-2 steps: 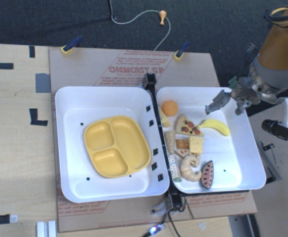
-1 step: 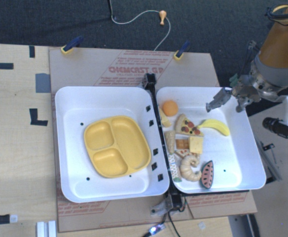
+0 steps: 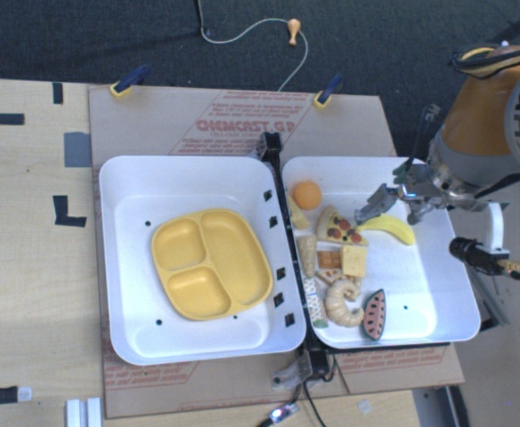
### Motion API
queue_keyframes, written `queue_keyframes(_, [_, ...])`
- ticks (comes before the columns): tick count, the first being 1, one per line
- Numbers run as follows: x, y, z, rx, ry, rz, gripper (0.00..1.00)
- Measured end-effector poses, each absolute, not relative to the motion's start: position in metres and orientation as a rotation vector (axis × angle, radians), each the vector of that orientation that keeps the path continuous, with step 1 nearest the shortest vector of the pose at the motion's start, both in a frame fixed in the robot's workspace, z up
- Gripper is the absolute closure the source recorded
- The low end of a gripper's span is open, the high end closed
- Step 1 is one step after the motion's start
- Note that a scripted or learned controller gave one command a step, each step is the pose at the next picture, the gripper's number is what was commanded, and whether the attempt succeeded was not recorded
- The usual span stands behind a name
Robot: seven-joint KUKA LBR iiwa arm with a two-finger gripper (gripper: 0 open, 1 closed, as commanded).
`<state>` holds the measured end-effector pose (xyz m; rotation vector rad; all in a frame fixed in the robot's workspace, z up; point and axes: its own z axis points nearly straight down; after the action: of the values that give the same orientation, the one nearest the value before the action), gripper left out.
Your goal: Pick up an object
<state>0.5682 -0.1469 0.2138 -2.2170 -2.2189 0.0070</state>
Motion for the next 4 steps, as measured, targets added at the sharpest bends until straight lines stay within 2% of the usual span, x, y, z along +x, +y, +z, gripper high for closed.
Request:
queue_keyframes(3, [0.572, -0.157, 0.084, -2.223, -2.222, 0.0, 0.0])
queue_keyframes(4, [0.573, -0.156, 0.096, -2.22, -2.224, -0.003, 1.0])
